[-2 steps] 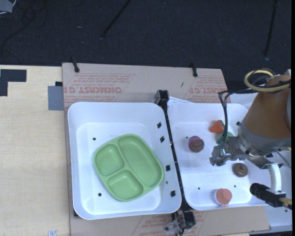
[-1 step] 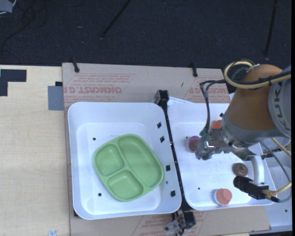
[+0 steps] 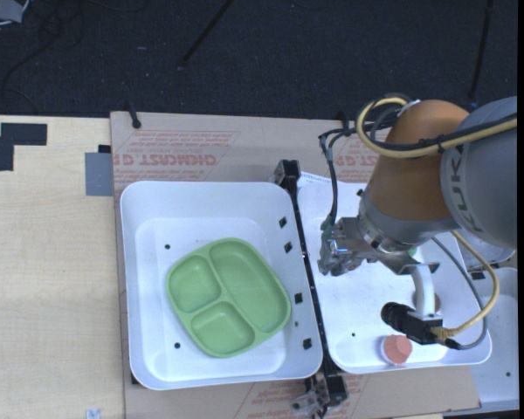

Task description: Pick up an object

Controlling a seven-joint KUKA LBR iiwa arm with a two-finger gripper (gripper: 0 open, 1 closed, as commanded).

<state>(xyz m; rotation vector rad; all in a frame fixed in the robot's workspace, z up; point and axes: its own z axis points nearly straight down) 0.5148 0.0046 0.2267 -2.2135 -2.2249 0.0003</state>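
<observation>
Camera view, pick not yet made, lift left to do. Found arm (image 3: 419, 182) over right bin (image 3: 354, 321), jaws by its left wall, nothing seen between them; could not tell whether apart or together. Counted: two white bins; one green three-part plate (image 3: 229, 297), flat in left bin (image 3: 148, 234); one pink round piece (image 3: 396, 349) in right bin, toward worktop's (image 3: 44, 278) lower right corner, apart from jaws.

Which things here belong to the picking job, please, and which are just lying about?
For the job: gripper above the right bin; green plate in the left bin; pink disc in the right bin.
Lying about: cardboard sheet under the bins; grey patch and black shape on the bench.
</observation>
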